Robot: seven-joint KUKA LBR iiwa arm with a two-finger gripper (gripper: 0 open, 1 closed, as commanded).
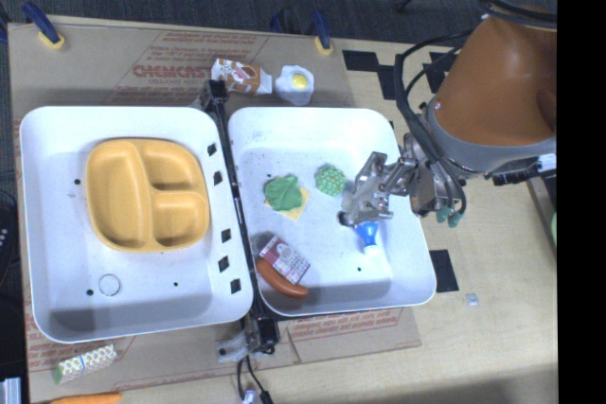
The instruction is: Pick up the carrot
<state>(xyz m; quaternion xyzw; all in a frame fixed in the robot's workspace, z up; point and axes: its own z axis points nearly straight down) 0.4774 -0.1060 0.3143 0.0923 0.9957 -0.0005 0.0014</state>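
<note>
An orange-red, elongated piece (281, 280) that may be the carrot lies at the front left of the right bin (405, 272), partly under a red and white packet (284, 258). Another thin orange piece (87, 398) lies outside the bins at the picture's bottom left edge; I cannot tell which of the two is the carrot. My gripper (363, 208) hangs over the right half of the right bin, directly above a blue and white tube (369, 237). It is well to the right of the orange-red piece and apart from it.
A green leafy piece (283, 193) on a yellow slice and a green knobbly ball (329, 179) lie mid-bin, left of the gripper. The left bin (38, 203) holds a yellow divided tray (147, 194). A small carton (237, 76) and a white and yellow item (295, 82) sit behind the bins.
</note>
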